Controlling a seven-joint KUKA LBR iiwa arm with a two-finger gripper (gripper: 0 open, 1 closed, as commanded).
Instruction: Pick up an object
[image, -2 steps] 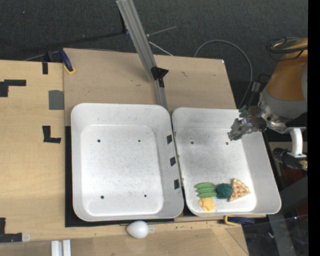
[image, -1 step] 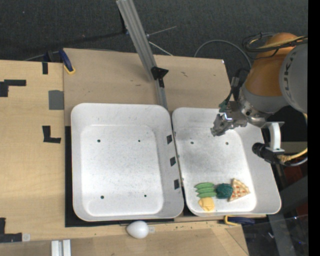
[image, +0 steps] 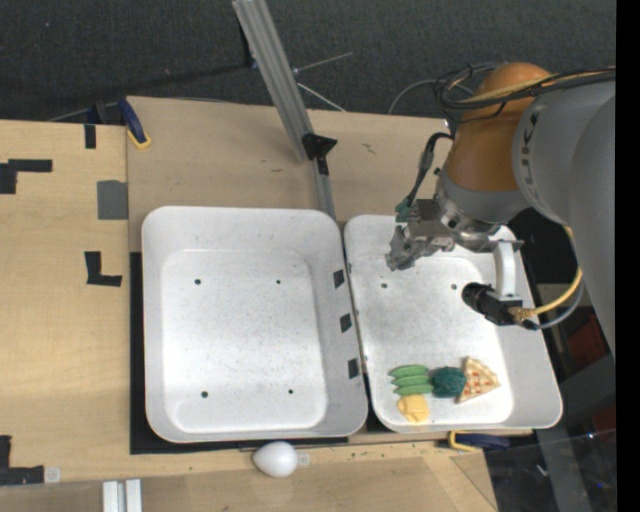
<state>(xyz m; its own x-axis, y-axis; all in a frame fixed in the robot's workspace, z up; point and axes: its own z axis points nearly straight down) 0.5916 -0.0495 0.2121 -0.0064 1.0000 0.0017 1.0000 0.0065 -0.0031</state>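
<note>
My gripper (image: 398, 255) hangs over the right bin's (image: 520, 400) far end; how wide it's open, I can't tell. The toy food (image: 443, 384) sits clustered at the bin's near edge, well apart.

Two bins sit side by side on the surface (image: 60, 300). The left bin (image: 240, 320) and right bin (image: 450, 320) touch. In the right bin's near end lie a pea pod (image: 408, 376), a corn piece (image: 413, 406), a broccoli (image: 448, 380) and a pizza slice (image: 480, 380), close together. The claw (image: 402, 252) hangs over its far left part. An egg (image: 275, 459) lies on the surface, near side of the left bin.
</note>
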